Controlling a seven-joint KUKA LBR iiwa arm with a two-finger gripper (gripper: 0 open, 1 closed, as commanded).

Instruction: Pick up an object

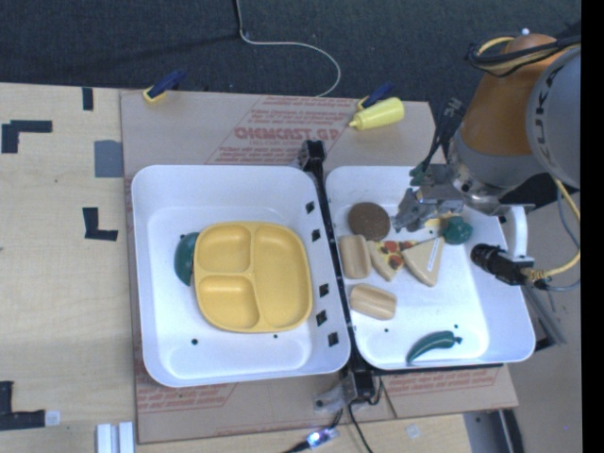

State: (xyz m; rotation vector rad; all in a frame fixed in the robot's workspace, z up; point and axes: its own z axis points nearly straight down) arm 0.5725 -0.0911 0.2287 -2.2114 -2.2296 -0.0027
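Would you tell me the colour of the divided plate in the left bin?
Yellow; the divided plate shows in the camera view.

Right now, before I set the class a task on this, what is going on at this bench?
A grey robot arm reaches in from the right, its end effector low over the right bin, above a clutter of toy foods: a brown disc, tan bread-like pieces and a green pepper. Nothing visibly sits in its grip. The left bin holds a yellow divided plate.

Two bins [151, 281], one yellow plate [253, 276]
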